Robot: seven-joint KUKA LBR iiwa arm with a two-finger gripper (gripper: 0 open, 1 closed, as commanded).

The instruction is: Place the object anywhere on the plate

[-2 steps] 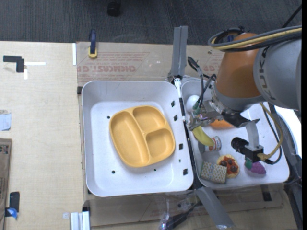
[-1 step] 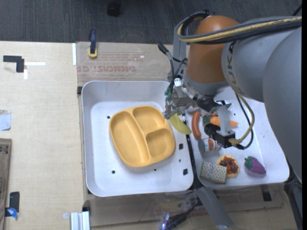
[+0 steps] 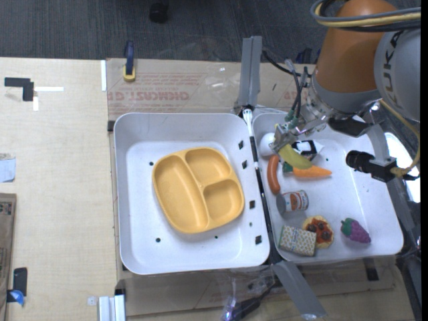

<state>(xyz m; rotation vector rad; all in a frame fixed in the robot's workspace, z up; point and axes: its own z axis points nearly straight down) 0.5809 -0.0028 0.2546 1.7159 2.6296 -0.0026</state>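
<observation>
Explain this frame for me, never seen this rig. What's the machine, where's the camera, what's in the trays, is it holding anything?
One camera, fixed above the bench, looks down at a slant on two shallow white bins side by side. The grey arm with the orange band is a robot arm reaching in from the right. Its gripper hangs low over the top left corner of the right bin, close above a yellow banana.

The left bin holds a yellow plate with three compartments, nothing on it.

The right bin holds toy food: a white egg-like item, the banana, a carrot, a sausage, a small can, a cracker, a little pizza and purple grapes.

The job is to put one item on the plate. I can't tell from this angle whether anything is held.
</observation>
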